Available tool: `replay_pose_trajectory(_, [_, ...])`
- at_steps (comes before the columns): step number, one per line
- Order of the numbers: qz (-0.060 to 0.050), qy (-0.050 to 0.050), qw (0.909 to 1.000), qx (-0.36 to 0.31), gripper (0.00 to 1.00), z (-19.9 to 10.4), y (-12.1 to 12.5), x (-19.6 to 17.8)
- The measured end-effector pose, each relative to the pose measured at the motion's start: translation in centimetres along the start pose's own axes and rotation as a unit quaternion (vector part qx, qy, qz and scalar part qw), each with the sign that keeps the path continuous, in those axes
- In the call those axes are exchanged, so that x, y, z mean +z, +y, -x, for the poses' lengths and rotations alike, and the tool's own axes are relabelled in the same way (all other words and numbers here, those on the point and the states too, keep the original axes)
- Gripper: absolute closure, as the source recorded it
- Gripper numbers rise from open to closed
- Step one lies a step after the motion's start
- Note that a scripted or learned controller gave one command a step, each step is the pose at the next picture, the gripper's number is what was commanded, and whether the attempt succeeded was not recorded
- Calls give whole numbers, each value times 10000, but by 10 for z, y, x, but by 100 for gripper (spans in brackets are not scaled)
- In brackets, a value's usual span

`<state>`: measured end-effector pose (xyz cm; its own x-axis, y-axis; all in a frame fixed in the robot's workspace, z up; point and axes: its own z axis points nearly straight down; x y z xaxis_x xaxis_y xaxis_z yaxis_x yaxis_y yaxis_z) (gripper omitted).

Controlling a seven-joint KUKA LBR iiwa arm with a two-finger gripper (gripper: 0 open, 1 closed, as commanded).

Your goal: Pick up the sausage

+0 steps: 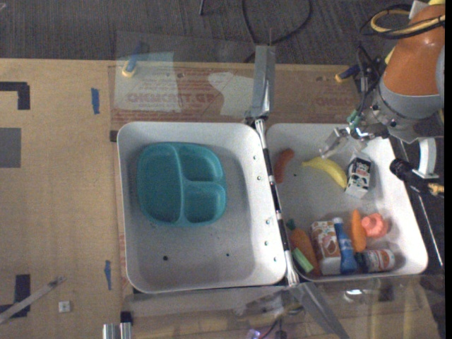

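Plywood bench (63, 210) lies under everything we see, marked with bits of blue and black tape, and dark carpet runs along the far side. Nearest to us, in the near end of the right bin (417, 249), we find a cluster of items packed close: a carrot (302, 241), a small carton (325, 240), a blue tube (345, 248), an orange stick-shaped piece (359, 232), a pink item (374, 224) and a can lying on its side (380, 260). The left bin (191, 274) holds a teal divided plate (182, 183) in its far left part.

Further back in the right bin we see a milk carton (359, 176) just beside a banana (326, 169). The sausage (282, 164) lies near the bin's left wall, close to the divider between the bins, apart from the banana and touched by nothing.

Beyond these, the gripper (344, 137) hangs over the far part of the right bin, above and to the right of the banana, well apart from the sausage. We cannot tell its state; nothing is visibly held. The arm (417, 69), grey with its orange band, rises toward the far right corner, cables looping beside it.
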<state>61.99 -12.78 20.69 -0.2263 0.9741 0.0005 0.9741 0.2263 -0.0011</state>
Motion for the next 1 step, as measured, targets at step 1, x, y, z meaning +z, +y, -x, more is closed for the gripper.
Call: replay_pose_trajectory(1, [24,-14,9967,-807,0,-15,51,66])
